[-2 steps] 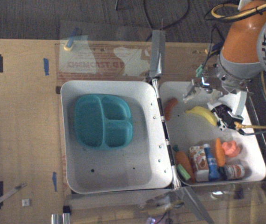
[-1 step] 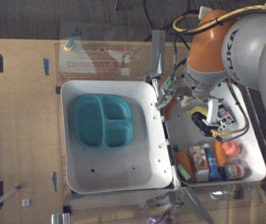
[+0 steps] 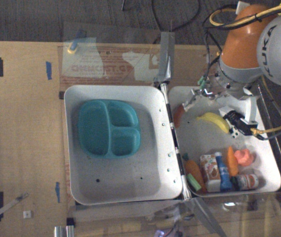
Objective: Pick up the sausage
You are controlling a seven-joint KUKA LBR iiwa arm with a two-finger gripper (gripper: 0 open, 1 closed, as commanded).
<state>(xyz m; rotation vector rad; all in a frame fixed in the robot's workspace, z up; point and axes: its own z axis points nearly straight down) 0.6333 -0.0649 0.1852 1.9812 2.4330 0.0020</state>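
The sausage (image 3: 178, 115) is a short reddish-brown piece lying against the left wall of the right bin (image 3: 273, 181), near its far corner. My gripper (image 3: 203, 93) hangs over the far end of that bin, a little to the right of the sausage and beyond it. Nothing shows in the gripper. The grey arm with its orange band (image 3: 244, 36) comes in from the upper right above it.
A yellow banana (image 3: 213, 121) lies right of the sausage. Along the near wall sit a carrot (image 3: 193, 173), a small carton (image 3: 209, 167), a blue tube (image 3: 222, 172), an orange piece (image 3: 232, 161), a pink toy (image 3: 244, 157) and a can (image 3: 249, 181). The left bin (image 3: 76, 181) holds a teal divided plate (image 3: 109, 128).
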